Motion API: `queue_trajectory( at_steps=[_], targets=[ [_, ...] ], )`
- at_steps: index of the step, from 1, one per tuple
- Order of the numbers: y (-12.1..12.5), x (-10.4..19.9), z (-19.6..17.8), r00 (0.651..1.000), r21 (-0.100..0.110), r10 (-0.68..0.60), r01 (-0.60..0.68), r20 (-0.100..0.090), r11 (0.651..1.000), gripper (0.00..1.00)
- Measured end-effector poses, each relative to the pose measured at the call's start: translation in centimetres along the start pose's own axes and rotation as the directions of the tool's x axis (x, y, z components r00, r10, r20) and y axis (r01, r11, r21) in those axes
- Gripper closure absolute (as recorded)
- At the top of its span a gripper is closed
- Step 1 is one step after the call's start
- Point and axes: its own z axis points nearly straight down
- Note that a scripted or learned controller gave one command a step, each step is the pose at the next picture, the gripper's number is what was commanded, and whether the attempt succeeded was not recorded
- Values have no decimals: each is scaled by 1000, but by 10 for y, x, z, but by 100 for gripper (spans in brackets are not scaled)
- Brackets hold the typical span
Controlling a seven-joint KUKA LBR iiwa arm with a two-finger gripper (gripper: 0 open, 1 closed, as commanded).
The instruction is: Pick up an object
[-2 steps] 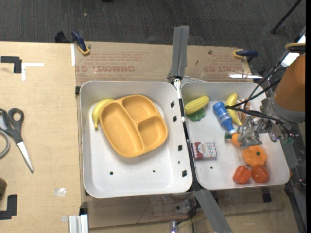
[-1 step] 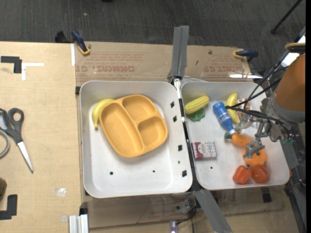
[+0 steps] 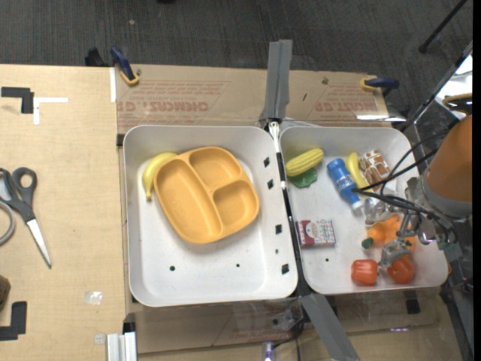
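Gripper (image 3: 396, 256) low in right bin (image 3: 331, 280), above carrot (image 3: 382, 232), beside 2 tomatoes (image 3: 364, 271), grip state unclear

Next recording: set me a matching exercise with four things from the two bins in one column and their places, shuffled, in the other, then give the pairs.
Things:
1. yellow divided plate
2. banana
3. corn cob
4. small red-and-white box

Places:
A. right bin, top left corner
B. left bin, middle
C. right bin, against its left wall, lower down
D. left bin, tucked against the plate's upper left edge

Pairs: 1-B, 2-D, 3-A, 4-C
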Motion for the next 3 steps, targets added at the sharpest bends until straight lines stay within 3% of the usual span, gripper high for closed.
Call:
queue_trajectory(
  at_steps=[1,2,3],
  targets=[
    [84,-43,2,968,0,253,-253,-8,968,0],
    [95,-99,0,982,0,191,-191,1,982,0],
    [54,-16,1,992,0,129,-129,-1,992,0]
  ],
)
